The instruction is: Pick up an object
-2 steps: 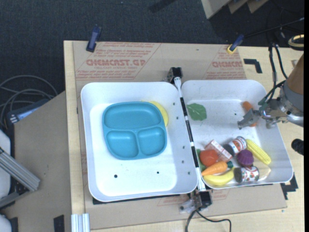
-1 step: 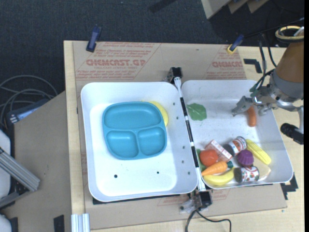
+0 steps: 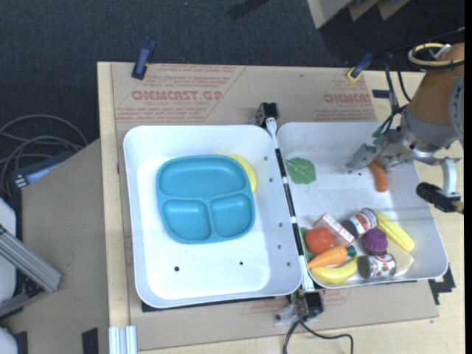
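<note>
Camera view: blue tray [image 3: 206, 198] in L bin [image 3: 140, 220].

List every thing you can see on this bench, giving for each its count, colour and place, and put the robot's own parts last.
bins: 2, white, side by side on the bench
divided plate: 1, blue, left bin
yellow item: 1, mostly hidden behind the plate's right edge
leaf-shaped toy: 1, green, right bin, near its left wall
orange piece: 1, right bin, just under the gripper
toy food pile: several, mixed colours, near end of right bin; includes banana, carrot, tomato, purple piece, cans
clamps: 2, blue, far corners of the board
cables: grey loops, floor at left
arm: 1, grey with orange band, over the right bin
gripper: 1, grey, above the orange piece
</note>
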{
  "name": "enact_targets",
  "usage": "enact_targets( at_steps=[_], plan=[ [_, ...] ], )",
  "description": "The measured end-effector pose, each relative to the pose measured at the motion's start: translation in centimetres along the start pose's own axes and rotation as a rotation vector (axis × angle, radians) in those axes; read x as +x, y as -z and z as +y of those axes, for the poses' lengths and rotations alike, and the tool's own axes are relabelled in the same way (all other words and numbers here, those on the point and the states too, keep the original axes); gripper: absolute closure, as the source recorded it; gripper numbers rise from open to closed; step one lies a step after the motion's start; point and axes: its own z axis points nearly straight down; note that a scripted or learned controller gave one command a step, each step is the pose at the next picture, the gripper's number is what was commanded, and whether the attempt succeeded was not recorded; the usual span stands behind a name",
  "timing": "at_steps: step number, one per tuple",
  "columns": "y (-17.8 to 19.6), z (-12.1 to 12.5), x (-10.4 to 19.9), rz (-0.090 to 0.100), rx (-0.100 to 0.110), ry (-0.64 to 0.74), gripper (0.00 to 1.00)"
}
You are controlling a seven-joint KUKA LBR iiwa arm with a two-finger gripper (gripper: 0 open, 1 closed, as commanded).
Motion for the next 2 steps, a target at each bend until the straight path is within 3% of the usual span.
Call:
enact_targets(
  at_steps=[1,2],
  plan=[
    [1.1,0.0,-0.3,-0.008,-0.003,-0.001,1.0],
    [-0.1,3.1,7.4,-0.007,0.006,-0.004,1.0]
  ],
)
